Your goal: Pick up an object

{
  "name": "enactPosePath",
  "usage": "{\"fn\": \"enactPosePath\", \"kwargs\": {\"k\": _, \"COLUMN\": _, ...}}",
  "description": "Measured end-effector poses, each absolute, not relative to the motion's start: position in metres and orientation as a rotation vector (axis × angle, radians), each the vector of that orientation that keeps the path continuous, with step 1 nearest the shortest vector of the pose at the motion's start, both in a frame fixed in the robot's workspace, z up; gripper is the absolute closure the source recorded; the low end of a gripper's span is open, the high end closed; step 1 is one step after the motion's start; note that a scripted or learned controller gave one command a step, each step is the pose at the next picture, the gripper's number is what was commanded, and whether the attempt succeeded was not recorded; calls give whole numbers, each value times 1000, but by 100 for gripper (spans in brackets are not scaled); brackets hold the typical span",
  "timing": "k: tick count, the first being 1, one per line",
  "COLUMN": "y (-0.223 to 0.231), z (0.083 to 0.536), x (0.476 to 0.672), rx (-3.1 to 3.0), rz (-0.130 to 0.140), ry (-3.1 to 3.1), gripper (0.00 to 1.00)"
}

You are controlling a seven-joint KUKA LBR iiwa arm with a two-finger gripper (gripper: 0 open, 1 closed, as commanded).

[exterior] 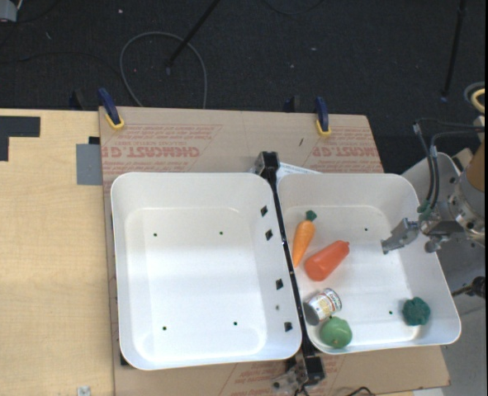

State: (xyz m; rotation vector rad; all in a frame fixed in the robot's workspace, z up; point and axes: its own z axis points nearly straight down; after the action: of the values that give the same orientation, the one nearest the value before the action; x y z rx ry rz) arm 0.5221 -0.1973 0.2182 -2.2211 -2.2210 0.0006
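Two shallow white plastic bins sit side by side on a sheet of brown printed cardboard [227, 143], which is held at its far edge by two blue-and-yellow clamps [111, 112]. The cardboard lies on a pale wooden bench top [37, 254].

The left white bin [128, 221] shows only its bare floor with a few small dark dots. The right white bin [396, 190] holds five things. An orange toy carrot with a green top [303, 239] lies near the dividing rim, tilted with its green end pointing to the far side. Just beside it, toward the bin's middle, lies a red-orange bottle-shaped plastic object [327, 259]; the two look close to touching. Nearer the front rim sits a small silver can with a printed label [323, 304] on its side, and a round green apple-like fruit [336, 332] rests just in front of it, against the front wall. A dark green lumpy ball [416, 310] sits well apart from these, in the front right corner.

The grey two-finger gripper [400, 236] reaches over the right rim of the right bin, above bare floor and apart from every object. Nothing is between its fingers; how far apart they stand cannot be told.
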Motion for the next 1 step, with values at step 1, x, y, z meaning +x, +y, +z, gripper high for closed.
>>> {"fn": "enactPosePath", "kwargs": {"k": 1, "y": -142, "z": 92, "x": 495, "rx": -2213, "rz": 8, "ry": -2217, "gripper": 0}}
